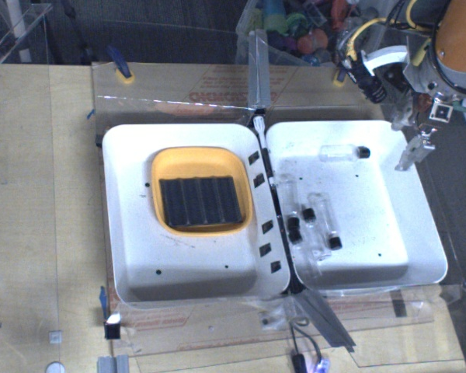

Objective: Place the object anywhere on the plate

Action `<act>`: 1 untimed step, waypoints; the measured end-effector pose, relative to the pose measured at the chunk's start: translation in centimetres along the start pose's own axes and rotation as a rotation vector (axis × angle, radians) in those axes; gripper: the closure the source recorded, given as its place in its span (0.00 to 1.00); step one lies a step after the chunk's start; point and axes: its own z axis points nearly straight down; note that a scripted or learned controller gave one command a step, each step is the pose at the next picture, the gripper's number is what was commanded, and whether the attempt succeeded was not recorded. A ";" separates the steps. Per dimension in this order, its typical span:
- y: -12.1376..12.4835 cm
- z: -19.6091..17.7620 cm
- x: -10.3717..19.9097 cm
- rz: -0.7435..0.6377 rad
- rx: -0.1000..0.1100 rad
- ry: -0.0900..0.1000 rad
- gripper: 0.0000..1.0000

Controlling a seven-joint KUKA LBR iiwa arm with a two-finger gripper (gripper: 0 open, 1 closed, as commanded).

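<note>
A yellow plate (165, 171) lies in the left bin (128, 208). On it rests a flat black ribbed object (200, 200), covering most of the plate's floor. My gripper (414, 151) hangs over the far right rim of the right bin (388, 231), with nothing visible in it. It is well away from the plate. Just left of it, near the bin's back, a clear bottle with a black cap (342, 153) lies on its side.
Several more clear bottles with black caps (320, 222) lie in the right bin close to the divider (266, 200). A crate of colourful toys (303, 14) stands behind the bins. Cables (365, 53) loop near the arm's wrist.
</note>
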 end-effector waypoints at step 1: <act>5.5 -4.2 2.7 -0.019 0.000 0.003 0.00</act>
